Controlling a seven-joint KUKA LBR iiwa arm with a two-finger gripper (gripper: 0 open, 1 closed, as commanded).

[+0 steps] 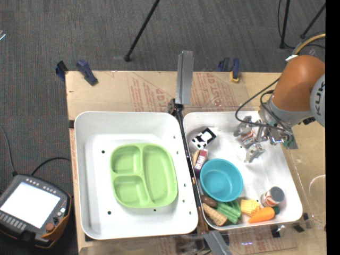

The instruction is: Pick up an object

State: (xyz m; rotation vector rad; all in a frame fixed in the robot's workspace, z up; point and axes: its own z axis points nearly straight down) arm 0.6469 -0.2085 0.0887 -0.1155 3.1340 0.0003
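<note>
While the gripper (254, 142) hung over the bare upper-right floor of the right bin (291, 174), near its far rim, its finger state blurred beyond telling, the blue bowl (221, 179) sat lower left of it, toys crowding the bottom edge.

red print on cardboard (212, 92), reversed, unreadable, no other txt

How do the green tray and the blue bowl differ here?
The green tray is flat, divided into three compartments; the blue bowl is round and deep. The green tray lies alone in the left bin; the blue bowl sits among toys in the right bin. Both face up.
</note>
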